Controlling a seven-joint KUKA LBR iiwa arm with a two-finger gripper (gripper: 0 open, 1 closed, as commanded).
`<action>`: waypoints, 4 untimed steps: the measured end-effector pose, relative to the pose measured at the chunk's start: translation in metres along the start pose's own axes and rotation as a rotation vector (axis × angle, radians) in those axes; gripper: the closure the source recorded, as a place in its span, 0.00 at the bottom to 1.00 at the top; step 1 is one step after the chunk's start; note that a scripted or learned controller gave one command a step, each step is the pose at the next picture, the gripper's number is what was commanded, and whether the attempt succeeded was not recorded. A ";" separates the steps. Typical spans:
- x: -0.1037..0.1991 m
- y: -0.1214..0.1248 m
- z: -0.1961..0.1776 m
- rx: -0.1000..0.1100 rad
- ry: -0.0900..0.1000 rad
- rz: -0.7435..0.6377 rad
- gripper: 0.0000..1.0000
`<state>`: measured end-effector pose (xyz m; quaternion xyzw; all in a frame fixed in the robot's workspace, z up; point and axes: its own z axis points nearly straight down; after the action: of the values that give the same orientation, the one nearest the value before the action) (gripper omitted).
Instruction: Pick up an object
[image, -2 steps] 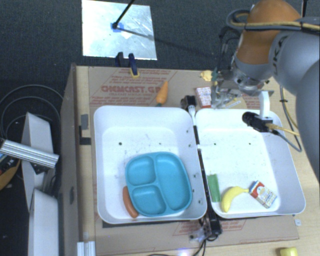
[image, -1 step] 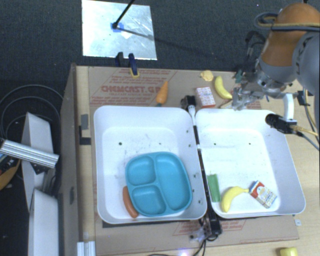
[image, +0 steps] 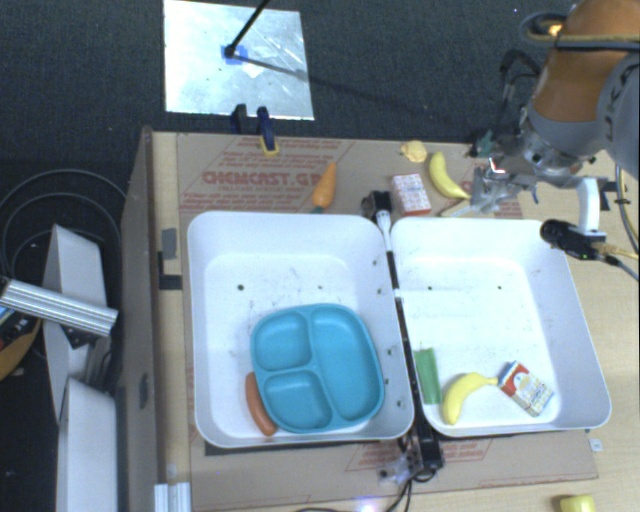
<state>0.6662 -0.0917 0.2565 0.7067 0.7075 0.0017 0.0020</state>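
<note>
We log the grey arm's two-finger gripper (image: 492, 186) beyond the far rim of the right shallow white bin (image: 570, 285), grip state indeterminate from our view, while a yellow banana (image: 461, 393) lies at this bin's near edge beside a small red-and-white carton (image: 525, 387).

From my remote feed: lighting even and bright overhead, cool white. The two white bins (image: 300, 250) sit close to overexposed, their floors washed out with little texture. Glare on the shiny metal sheet (image: 240, 60) at top. Shadows soft and short, gathered under the blue tray (image: 315, 365). Dark floor nearly featureless. Overall image soft and low in resolution; print on the cardboard (image: 260, 180) blurred.
</note>
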 end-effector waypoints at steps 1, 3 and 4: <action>0.048 0.003 0.015 0.003 0.002 -0.007 1.00; 0.039 0.003 0.015 0.002 -0.001 0.002 1.00; 0.102 -0.052 0.025 0.008 0.003 -0.008 1.00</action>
<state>0.6140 0.0107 0.2315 0.7039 0.7103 0.0000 -0.0019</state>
